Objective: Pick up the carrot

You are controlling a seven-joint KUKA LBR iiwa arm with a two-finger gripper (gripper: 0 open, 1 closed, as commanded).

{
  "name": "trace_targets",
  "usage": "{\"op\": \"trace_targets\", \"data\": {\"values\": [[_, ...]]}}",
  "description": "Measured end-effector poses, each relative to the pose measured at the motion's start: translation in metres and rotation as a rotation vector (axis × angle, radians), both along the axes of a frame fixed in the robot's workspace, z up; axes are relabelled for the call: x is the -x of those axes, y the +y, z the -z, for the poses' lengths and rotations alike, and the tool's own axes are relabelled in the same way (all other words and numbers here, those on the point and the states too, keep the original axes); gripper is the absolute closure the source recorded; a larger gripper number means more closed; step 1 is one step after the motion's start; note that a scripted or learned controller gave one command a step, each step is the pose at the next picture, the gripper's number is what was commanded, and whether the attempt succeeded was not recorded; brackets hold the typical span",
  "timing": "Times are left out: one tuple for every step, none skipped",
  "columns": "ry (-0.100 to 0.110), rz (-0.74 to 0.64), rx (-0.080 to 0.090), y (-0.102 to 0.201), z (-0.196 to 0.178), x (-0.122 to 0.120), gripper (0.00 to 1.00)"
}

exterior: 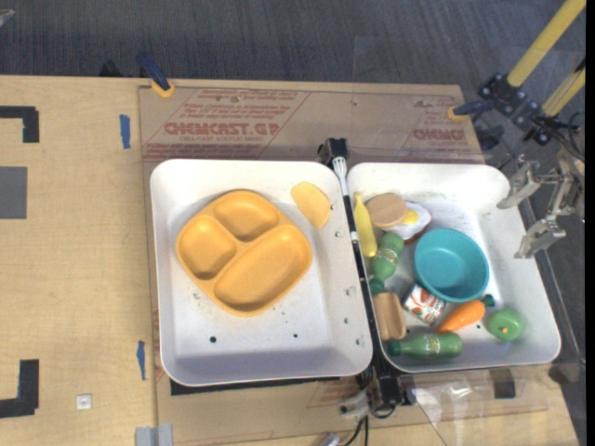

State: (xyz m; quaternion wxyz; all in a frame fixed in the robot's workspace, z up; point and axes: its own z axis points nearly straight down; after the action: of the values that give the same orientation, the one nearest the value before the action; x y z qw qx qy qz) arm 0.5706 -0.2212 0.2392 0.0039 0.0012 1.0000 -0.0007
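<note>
**Jaws at the right rim, carrot low in the right bin**

From my seat I see the jaws (542,214) at the right edge of the frame, a pale metal assembly hanging over the outer rim of the right bin (535,347). Whether they stand open or closed I cannot tell; the metal parts blur together there. Nothing lies between them that I can make out.

The carrot (462,316) sits well below and left of them, in the lower right part of the right bin. It is a smooth orange taper, lying tilted, tucked against the lower rim of a teal bowl (451,264), round and glossy. Just right of the carrot is a green apple (505,323). On its left a red-and-white can (424,306) lies on its side, and beneath them a dark green bottle (426,345) lies along the bin's lower wall. A tan block-like piece (389,316) is left of the can. Further up I see green rounded pieces (386,255), a slim yellow banana shape (364,228) along the left wall, and a tan round item (387,210) on a white wrapper.

The left bin (186,342) carries an orange divided plate (244,250) with three moulded wells, and a pale yellow wedge (311,203) near its upper right corner. Both bins are shallow white plastic with rounded corners, resting on a brown cardboard sheet (297,119) printed in red, on the plywood desk (65,277).
</note>
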Motion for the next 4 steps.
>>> {"op": "trace_targets", "data": {"values": [[0.013, -0.159, -0.006, 0.030, 0.104, 0.048, 0.00], [-0.004, -0.270, 0.003, 0.067, 0.143, 0.058, 0.00], [-0.016, -0.510, 0.008, 0.055, 0.147, 0.072, 0.00], [-0.016, -0.540, 0.016, 0.065, 0.146, 0.074, 0.00]]}}
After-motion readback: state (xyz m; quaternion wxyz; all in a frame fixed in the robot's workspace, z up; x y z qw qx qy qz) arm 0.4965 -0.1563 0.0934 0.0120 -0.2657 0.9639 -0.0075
